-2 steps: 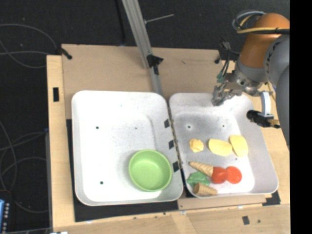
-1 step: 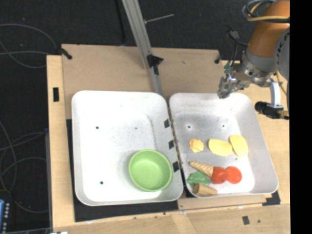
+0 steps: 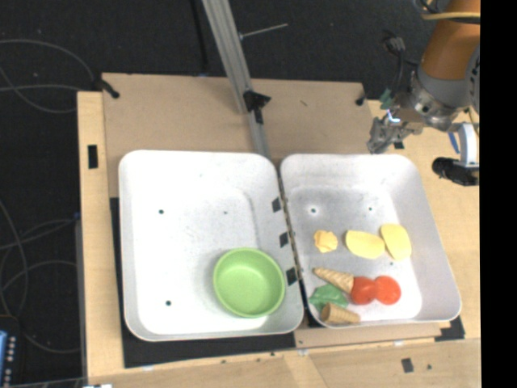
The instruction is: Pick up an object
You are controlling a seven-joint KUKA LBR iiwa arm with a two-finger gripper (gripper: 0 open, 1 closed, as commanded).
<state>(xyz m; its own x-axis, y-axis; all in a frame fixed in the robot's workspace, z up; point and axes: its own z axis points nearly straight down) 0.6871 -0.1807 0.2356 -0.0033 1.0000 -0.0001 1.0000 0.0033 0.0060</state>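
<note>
The right bin (image 3: 323,186) holds several small toy foods in its near half: a small yellow piece (image 3: 325,241), a yellow lump (image 3: 364,244), a yellow slice (image 3: 396,242), two red tomatoes (image 3: 376,290), a tan cone (image 3: 334,278) and a green leaf with another tan piece (image 3: 330,301). A green bowl (image 3: 249,282) sits at the near right of the left bin (image 3: 186,192). My gripper (image 3: 381,142) hangs just beyond the far right rim of the right bin, above the bench, apart from every object. Nothing shows between its fingers.
A slanted metal pole (image 3: 230,51) rises from the far edge between the bins. The orange-banded arm (image 3: 448,43) comes in at the upper right. Brown bench board (image 3: 307,115) lies behind the bins, and cables trail on the dark floor to the left.
</note>
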